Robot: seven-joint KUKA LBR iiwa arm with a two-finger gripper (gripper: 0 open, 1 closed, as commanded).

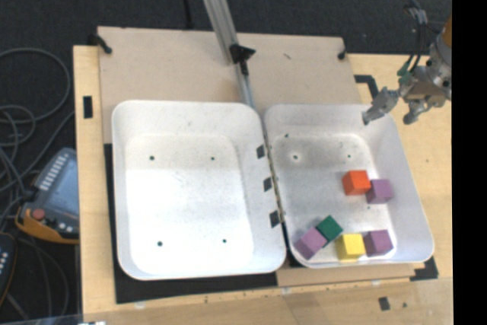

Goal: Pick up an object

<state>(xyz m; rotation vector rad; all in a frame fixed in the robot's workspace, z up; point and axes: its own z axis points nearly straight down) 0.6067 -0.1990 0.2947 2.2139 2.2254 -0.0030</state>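
Six small blocks lay in the right bin (304, 125), toward its near right part. Gripper (396, 108) hung over the bin's far right rim, fingers apart, nothing between them. Orange block (356, 182) (nearest candidate, touching a purple block (380, 190)) sat nearer and slightly left of it: squat, cube-like, no long axis.

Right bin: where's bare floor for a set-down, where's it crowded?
Bare: right bin far half and the strip by the divider, left of the orange cube. Crowded: near right corner, around the green cube and yellow cube.
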